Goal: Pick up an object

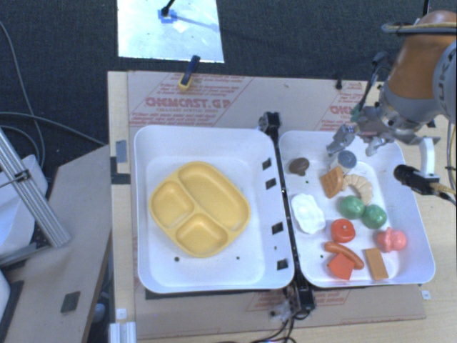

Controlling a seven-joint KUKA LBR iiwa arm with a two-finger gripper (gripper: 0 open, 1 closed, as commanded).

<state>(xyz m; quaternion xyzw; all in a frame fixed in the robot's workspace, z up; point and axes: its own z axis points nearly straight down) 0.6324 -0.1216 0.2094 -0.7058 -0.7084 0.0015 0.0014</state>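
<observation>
The grey two-finger gripper [355, 143], fingers spread apart, hovers over the right shallow white bin's [418, 224] far edge above crowded toy food.

Small toy foods are scattered in the right white bin [421, 256]: a brown lump [299, 166], a white flat piece [308, 213], an orange wedge [332, 182], a tan curved piece [360, 186], two green balls [350, 206], a red-orange round tomato [343, 230], a pink figure [391, 240], and a grey disc [347, 159].
</observation>
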